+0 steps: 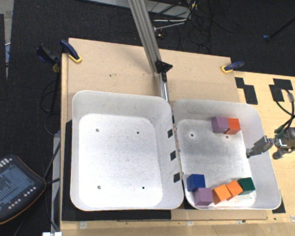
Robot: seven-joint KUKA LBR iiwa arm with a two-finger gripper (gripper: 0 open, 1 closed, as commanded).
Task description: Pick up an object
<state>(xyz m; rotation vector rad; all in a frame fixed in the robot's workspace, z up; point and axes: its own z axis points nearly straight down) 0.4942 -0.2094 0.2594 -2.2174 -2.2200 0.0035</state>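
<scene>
The right bin point(265, 163) holds several small blocks. A purple block point(219, 124) and an orange block point(233, 125) sit touching near its far side. Along the near edge lie a blue block point(196, 182), a purple block point(204, 195), an orange block point(224, 190) and a green block point(246, 186), close together in a row. My gripper point(259, 147) reaches in from the right, over the bin's right rim. It is apart from every block, and nothing shows in its grasp.
The left bin point(81, 135) lies beside the right one, its rim touching at the middle. A slanted metal pole point(146, 31) comes down to the back of the bins. Clamps point(71, 51) hold the bench's far corners.
</scene>
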